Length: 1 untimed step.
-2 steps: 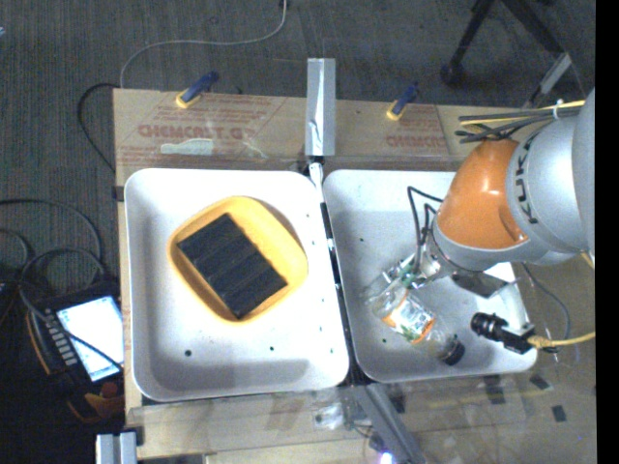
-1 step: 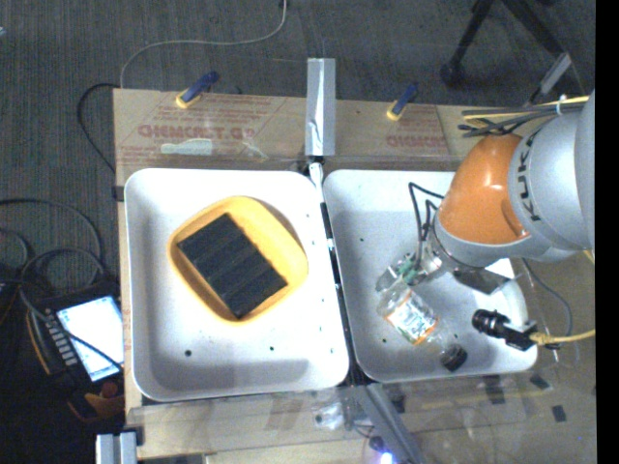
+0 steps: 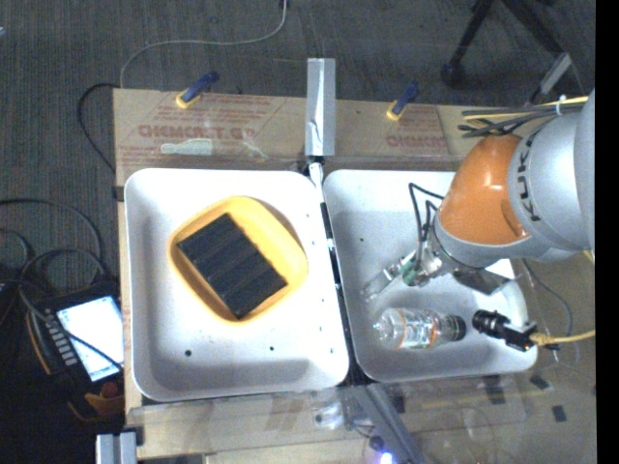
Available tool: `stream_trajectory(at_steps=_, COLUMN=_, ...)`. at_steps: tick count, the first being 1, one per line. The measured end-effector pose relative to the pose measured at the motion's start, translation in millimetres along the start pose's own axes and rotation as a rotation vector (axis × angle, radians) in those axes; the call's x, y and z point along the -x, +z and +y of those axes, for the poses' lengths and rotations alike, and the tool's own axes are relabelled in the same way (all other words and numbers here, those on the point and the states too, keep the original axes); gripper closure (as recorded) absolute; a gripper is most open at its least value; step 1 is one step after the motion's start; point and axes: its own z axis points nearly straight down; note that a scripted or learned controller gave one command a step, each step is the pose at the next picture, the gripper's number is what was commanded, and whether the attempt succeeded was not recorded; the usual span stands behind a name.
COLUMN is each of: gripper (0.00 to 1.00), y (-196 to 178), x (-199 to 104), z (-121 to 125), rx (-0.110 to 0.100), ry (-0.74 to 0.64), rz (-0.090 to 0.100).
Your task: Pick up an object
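Note:
A clear plastic bottle [image 3: 416, 329] lies on its side near the front wall of the right bin [image 3: 368, 211]. My gripper [image 3: 387, 278] hangs low in that bin, just above and to the left of the bottle, with nothing seen held in it. The grey arm with its orange band [image 3: 484, 206] covers the right part of this bin. In the left bin [image 3: 145, 259] a yellow dish [image 3: 285, 235] sits near the middle, with a black ridged block [image 3: 232, 264] lying on it.
A grey upright bar [image 3: 320, 104] stands behind the seam between the bins. Cardboard with two blue and yellow clamps [image 3: 196, 89] lies behind them. A tablet [image 3: 82, 332] rests on the floor at the left.

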Motion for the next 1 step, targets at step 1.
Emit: stream_trajectory(at_steps=1, gripper=0.0, y=-20.0, x=17.1, z=-61.7, rx=-0.022, ry=-0.014, rz=0.008)
